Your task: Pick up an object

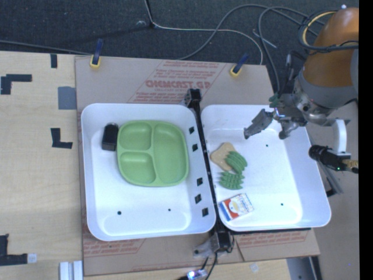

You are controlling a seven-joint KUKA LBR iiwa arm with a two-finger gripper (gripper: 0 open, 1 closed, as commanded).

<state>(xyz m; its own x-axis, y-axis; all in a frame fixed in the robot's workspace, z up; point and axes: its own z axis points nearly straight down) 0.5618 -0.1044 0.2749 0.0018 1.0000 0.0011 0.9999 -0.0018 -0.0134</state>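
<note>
My gripper [272, 127] hangs over the back of the right bin [303, 174], its two fingers spread open with nothing between them. Below and left of it, near the bin's left wall, lie a tan cookie-shaped piece [220, 154], a green ridged toy [236, 161] and a second green ridged piece [231, 181]. A small white packet with red and blue print [236, 206] rests near the bin's front left corner. In the left bin, a green divided plate [153, 153] lies flat, with a small black block [109, 137] at its left.
A black divider strip [200, 156] runs between the two bins. The bins sit on a cardboard sheet [175, 80] held by yellow clamps [95, 59]. Cables [233, 22] trail across the dark floor behind. The right half of the right bin is bare.
</note>
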